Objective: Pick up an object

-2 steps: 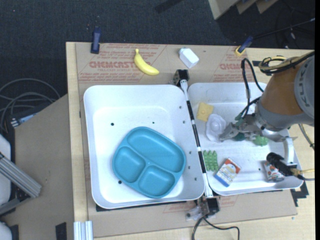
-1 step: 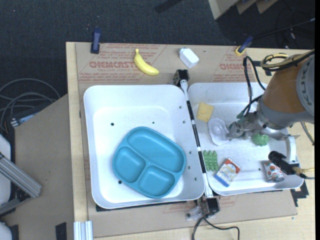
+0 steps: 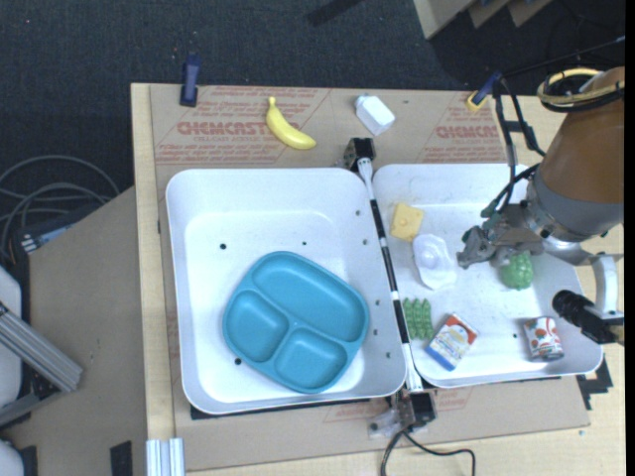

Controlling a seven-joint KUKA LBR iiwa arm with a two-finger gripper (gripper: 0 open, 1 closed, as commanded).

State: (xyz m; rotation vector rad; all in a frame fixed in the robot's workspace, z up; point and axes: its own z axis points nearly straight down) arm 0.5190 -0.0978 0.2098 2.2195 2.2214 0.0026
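My gripper (image 3: 482, 247) hangs low over the right bin (image 3: 466, 188), reaching in from the right. It sits between a white, cup-like object (image 3: 433, 260) on its left and a green, bumpy object (image 3: 517, 270) just to its right. The bin also holds a yellow block (image 3: 407, 220) at the back left, a green studded piece (image 3: 417, 317) by the left wall, a small red and white carton (image 3: 451, 342) in front and a red can (image 3: 542, 338) at the front right. Nothing shows in the gripper's grasp.
The left bin (image 3: 198, 206) holds a blue divided plate (image 3: 295, 319). Outside the bins, a banana (image 3: 287, 127) and a small white box (image 3: 375, 114) lie on the board behind them. The arm's grey body (image 3: 585, 167) overhangs the right bin's far right side.
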